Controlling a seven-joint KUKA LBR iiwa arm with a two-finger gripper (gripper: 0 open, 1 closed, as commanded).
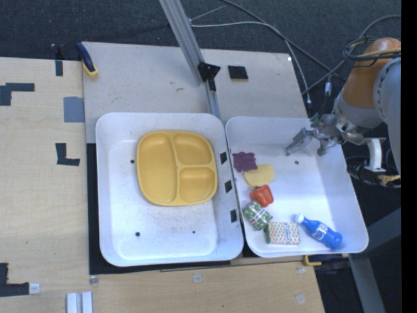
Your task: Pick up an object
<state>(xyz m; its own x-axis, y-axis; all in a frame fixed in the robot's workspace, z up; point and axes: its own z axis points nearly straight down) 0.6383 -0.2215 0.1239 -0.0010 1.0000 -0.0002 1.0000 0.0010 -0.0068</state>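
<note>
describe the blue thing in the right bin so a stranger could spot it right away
Start at the right bin of the two white ones and go to its near right corner. The blue bottle lies there on its side, white cap pointing toward the patterned packet. It is the sole blue item.

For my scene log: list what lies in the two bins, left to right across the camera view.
Yellow divided plate → purple piece → white patterned packet → blue bottle. The yellow, red and green items overlap in order, so I left them out.
</note>
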